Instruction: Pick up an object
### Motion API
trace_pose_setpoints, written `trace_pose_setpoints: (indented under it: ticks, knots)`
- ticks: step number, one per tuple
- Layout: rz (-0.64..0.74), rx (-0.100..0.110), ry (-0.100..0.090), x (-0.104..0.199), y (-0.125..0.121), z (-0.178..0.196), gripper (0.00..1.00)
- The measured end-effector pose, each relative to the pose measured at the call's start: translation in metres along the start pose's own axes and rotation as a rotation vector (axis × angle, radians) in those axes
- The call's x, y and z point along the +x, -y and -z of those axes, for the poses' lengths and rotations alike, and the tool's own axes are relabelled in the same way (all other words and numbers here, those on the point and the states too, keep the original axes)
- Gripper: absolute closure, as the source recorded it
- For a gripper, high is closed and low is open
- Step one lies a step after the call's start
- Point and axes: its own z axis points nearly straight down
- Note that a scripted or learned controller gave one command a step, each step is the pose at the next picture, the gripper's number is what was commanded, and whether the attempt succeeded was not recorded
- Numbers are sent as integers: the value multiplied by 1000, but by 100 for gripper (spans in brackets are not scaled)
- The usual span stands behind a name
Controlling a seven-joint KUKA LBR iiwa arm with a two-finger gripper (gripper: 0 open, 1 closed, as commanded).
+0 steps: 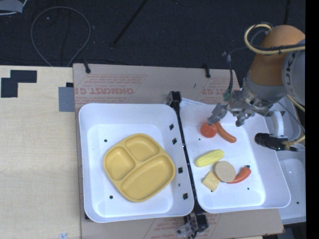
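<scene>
Orange-red sausage (226,133) touching round red tomato (208,130), below hand (229,114).

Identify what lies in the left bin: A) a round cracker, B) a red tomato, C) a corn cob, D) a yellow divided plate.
D: the yellow divided plate sits alone in the left bin, while the small food items lie in the right bin.

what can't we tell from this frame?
- Claw open or shut: too small and blurred, camera view.
- Yellow chunk: partly under the tan disc, identity unclear.
- Chili: left end hidden by the disc.
- Arm: base cut off by right edge.
</scene>
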Motion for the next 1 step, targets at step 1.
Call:
trace_pose_setpoints:
  ticks: [1]
  knots:
    - [2,-13,1,0,-3,8,0]
